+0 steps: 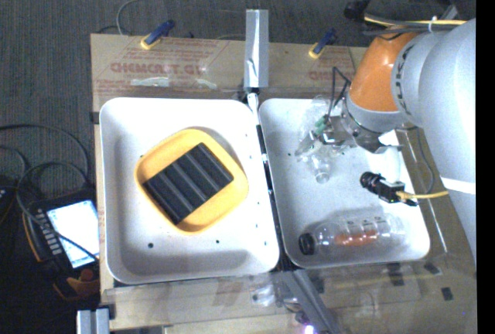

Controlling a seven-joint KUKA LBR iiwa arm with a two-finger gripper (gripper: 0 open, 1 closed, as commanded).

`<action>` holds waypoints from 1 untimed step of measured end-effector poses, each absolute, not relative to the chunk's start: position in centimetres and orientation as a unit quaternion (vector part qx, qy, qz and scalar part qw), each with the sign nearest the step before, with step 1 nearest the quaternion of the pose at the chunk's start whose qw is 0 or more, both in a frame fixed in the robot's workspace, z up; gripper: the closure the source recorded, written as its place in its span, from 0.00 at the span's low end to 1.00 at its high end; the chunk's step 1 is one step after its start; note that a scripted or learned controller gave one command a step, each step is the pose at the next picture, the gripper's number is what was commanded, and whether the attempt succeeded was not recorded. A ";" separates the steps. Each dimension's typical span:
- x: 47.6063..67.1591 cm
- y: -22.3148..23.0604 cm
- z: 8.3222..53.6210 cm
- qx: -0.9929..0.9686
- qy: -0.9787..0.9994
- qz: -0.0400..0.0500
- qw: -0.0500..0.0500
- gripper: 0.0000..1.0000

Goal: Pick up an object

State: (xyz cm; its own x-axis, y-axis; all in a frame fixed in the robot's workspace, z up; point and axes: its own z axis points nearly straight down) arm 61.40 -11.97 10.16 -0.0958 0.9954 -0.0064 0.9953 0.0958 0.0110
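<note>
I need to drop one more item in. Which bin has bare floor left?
Right bin: bare white between the clear bottle and the tool. Left bin: only margins around the yellow tray; widest along the near edge.

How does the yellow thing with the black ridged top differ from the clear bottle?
The yellow rounded block with a black ridged top is opaque and broad; the clear plastic bottle with a dark cap is see-through and slender. The block sits in the left white bin, the bottle in the right white bin. Both lie flat, apart from the gripper.
</note>
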 end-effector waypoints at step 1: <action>63.0 -8.1 18.4 0.611 0.792 -0.001 0.001 1.00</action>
